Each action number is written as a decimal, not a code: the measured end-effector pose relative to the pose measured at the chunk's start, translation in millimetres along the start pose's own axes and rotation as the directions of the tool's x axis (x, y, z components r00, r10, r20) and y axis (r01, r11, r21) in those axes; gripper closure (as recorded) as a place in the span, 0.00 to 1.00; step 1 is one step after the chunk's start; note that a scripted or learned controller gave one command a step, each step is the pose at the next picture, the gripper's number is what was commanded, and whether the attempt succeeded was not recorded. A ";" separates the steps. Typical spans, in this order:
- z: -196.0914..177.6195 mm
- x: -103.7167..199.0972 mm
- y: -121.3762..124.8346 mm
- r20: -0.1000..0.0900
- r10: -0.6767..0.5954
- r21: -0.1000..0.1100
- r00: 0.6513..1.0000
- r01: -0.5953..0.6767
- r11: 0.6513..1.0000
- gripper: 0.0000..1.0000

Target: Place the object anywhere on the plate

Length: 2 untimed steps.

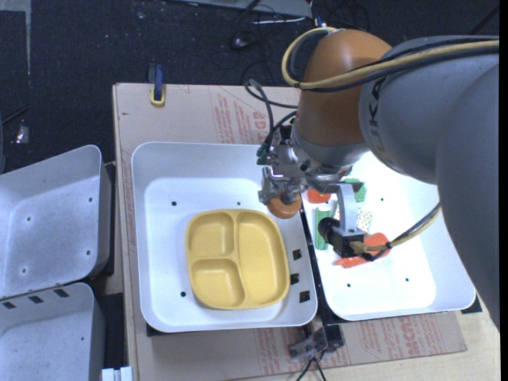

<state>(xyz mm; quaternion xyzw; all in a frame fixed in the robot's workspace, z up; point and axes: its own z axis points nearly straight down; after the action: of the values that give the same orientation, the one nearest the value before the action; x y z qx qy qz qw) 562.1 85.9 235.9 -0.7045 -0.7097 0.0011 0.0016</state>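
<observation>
A yellow plate (236,259) with three compartments lies in the left bin (159,213). My gripper (282,197) hangs over the left bin's right rim, just past the plate's upper right corner. A small round orange-brown object (283,206) sits between its fingers, so the gripper is shut on it. The object is held just beyond the plate's far right edge, not over a compartment.
The right bin (413,284) holds a red-orange piece (363,249), green pieces (319,238) and a red item (317,197), all partly hidden under the arm. A blue clamp (158,86) sits at the bench's back left. Spare white bins (48,213) lie at far left.
</observation>
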 end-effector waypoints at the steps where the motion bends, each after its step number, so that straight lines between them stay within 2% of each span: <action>1: 1.1 57.0 -19.1 -0.001 -0.002 -0.001 1.000 0.002 1.000 1.00; 2: -3.1 51.1 -14.3 0.001 0.007 -0.003 1.000 -0.007 1.000 1.00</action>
<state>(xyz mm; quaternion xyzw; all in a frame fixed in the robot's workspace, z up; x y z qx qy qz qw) 547.5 136.9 239.1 -0.7071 -0.7071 0.0004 0.0002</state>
